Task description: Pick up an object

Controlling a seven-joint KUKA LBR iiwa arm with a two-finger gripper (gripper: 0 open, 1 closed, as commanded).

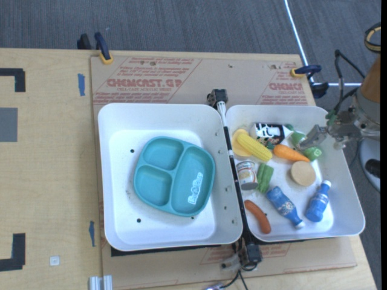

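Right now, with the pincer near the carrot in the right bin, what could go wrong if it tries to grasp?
1. The pincer hangs over a crowded corner: the carrot, a green piece and the round beige piece lie close together, so it may nudge or catch the wrong one.
2. It is near the right bin's far wall, so a slanted descent could strike it.

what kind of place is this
Likely a robot lab test bench: two white bins clamped on a wooden board, toy food like a corn cob and carrot, and a gripper reaching in.
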